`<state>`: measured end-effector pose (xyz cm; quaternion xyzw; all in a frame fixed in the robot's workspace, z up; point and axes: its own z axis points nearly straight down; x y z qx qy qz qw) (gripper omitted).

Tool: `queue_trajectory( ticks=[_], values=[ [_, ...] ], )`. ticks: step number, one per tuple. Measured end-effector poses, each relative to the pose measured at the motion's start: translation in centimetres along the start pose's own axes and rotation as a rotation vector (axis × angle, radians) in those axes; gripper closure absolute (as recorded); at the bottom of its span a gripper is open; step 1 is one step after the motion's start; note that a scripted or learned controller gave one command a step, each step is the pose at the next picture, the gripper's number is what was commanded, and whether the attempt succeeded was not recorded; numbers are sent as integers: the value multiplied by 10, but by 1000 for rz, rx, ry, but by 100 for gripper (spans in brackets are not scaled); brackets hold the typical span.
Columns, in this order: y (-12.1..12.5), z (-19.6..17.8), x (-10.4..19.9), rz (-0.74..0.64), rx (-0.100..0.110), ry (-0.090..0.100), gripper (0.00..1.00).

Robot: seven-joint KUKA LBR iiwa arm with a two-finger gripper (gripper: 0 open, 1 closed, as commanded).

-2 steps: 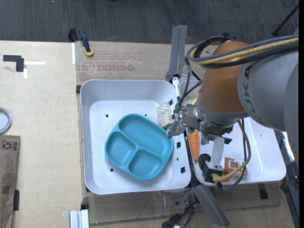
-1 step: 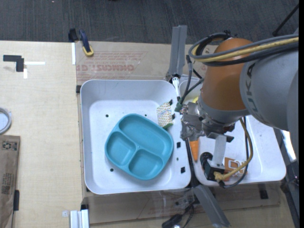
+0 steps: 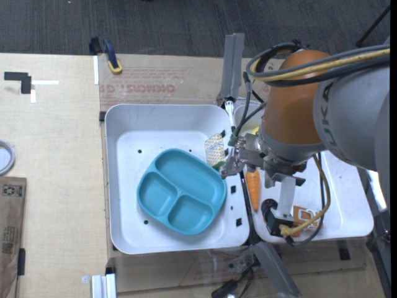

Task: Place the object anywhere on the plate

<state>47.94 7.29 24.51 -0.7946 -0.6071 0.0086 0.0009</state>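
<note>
Arm [image 3: 310, 104] bent over carrot [image 3: 252, 188], right bin [image 3: 347, 228].

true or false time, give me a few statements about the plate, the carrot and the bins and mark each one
1. The blue plate lies in the left bin. True.
2. The plate has a single undivided well. False: it is split into three compartments.
3. The carrot rests on the plate. False: it is off the plate, to its right, near the divide between the two bins, under the arm.
4. A small pale packet lies in the left bin near the plate's upper right rim. True.
5. The plate is red. False: it is blue.
</note>
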Motion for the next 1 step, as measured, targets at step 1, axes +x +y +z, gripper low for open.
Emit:
queue_trajectory(
  ticks=[1],
  values=[
    [1, -8, -1, 1, 3, -3, 100]
  ],
)
